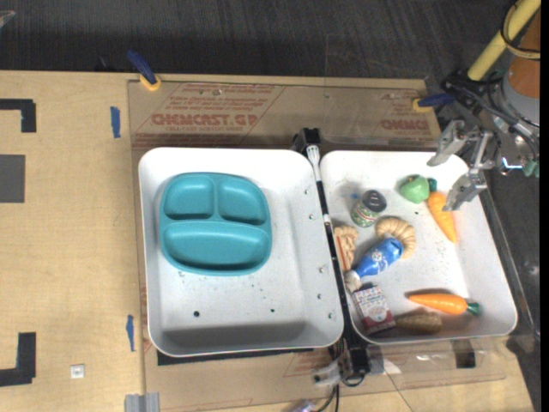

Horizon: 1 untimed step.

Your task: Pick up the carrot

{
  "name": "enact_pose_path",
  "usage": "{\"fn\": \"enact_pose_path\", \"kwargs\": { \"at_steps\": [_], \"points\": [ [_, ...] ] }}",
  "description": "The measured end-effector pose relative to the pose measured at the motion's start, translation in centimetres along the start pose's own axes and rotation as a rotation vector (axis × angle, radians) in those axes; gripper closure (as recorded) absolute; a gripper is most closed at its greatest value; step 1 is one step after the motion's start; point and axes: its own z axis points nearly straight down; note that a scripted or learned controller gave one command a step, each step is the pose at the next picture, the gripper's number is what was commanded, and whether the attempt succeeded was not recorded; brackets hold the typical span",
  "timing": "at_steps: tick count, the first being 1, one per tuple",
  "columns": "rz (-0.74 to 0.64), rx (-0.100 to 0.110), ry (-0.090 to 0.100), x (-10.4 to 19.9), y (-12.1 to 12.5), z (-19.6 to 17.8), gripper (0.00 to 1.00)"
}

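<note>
Arm: enters from the right edge, wrist over the top right corner of the right bin (pixel 506 307).
Gripper (pixel 457 172): two grey fingers visible, one near the bin's back rim, the other lower, its tip just beside the upper carrot. They stand apart, so I read it as open, with nothing between them.
Carrots: two in the right bin. Upper carrot (pixel 443 215) near the right wall, just right of a green piece (pixel 413 189). Lower carrot (pixel 440 302) near the front rim, well apart from the gripper.
Key relation: upper carrot lies just below and slightly left of the fingertips in view; it is much the nearer candidate.
Long axis, upper carrot: steep diagonal, thick end up by the lower finger, tip pointing down and right.
Long axis, lower carrot: nearly level, tip left, green top at right.
Judgement: the coming move looks like a short drop onto the upper carrot; fingers would need to close across the diagonal, not along it.
Risk: green piece and bin wall crowd either side.
Left bin (pixel 292 316): holds a blue tray (pixel 216 222).
</note>
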Motion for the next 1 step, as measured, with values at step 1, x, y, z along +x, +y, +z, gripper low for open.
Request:
{"fn": "enact_pose_path", "kwargs": {
  "at_steps": [1],
  "points": [
    [0.122, 0.002, -0.004, -4.87, -1.52, 16.07, 0.0]
  ]
}}
